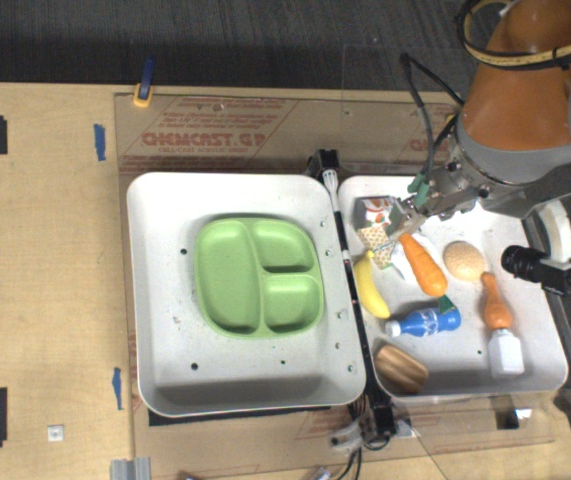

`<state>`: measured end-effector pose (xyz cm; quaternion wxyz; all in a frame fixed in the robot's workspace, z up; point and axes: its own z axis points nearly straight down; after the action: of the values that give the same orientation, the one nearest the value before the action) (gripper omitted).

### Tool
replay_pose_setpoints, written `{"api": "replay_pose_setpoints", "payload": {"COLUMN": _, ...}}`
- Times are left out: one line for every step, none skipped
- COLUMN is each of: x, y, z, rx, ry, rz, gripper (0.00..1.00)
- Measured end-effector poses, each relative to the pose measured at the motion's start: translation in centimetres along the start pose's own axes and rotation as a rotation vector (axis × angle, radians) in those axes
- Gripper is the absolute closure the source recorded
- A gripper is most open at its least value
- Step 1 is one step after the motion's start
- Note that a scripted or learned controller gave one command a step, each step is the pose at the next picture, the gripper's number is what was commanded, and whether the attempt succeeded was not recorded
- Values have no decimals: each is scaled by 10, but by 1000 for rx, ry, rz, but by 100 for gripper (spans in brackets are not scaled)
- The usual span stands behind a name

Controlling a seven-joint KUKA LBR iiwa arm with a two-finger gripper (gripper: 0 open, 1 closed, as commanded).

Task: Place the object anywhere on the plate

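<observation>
Gripper (402, 215) at right bin's (540, 368) far left corner, above carrot (422, 264); finger state unclear. Plate (259, 274) sits in left bin (165, 358).

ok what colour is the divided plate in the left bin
Light green, plain, no pattern. The plate shows best in the camera view.

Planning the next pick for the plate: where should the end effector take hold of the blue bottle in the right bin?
Grip the blue bottle across its middle, coming straight down from above. It lies flat, white cap toward the banana, with bare bin floor along both long sides, so fingers probably fit there. Its ends sit nearer the banana and the carrot.
</observation>
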<state>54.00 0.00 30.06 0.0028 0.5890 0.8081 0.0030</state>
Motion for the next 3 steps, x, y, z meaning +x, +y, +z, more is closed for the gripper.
{"api": "replay_pose_setpoints", "payload": {"x": 68, "y": 50, "z": 40, "rx": 8, "ry": 1, "rz": 147, "gripper": 100}}
{"api": "replay_pose_setpoints", "payload": {"x": 66, "y": 50, "z": 39, "rx": 7, "ry": -1, "rz": 148, "gripper": 0}}
{"api": "replay_pose_setpoints", "payload": {"x": 66, "y": 52, "z": 28, "rx": 1, "ry": -4, "rz": 144, "gripper": 100}}
